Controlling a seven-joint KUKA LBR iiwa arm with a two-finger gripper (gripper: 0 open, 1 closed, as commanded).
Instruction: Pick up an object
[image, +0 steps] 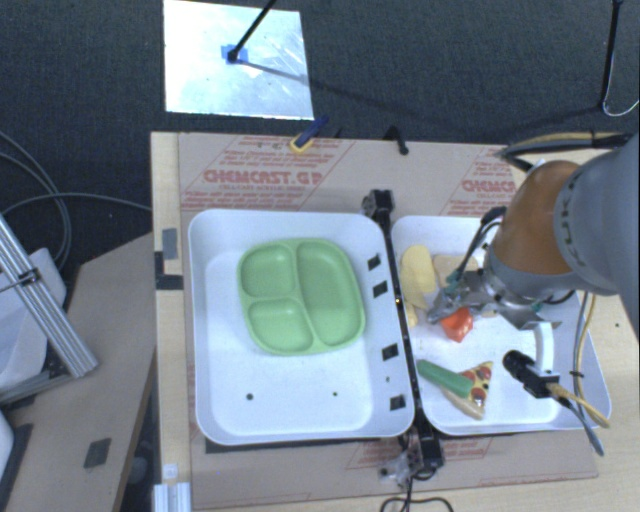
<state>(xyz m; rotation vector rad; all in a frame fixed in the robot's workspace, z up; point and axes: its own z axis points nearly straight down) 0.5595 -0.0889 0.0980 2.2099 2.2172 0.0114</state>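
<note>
Jaws' state unclear — gripper (447, 303) above red object (458, 324), banana (417, 276) beside, pizza slice (474, 386) near.

Green divided plate (300, 296) in left bin (215, 400).

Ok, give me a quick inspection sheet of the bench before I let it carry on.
Surface: cardboard-covered bench bearing left bin and right bin, side by side.
Job's things: in the right bin, a yellow banana-like piece, a small red object and a toy pizza slice beside a green piece.
Clutter: green divided plate in the left bin.
Grippers: gripper low over the red object; grasp unclear.
Cables: yellow and black leads by the arm.
Surroundings: dark floor, shiny sheet beyond the bench.
</note>
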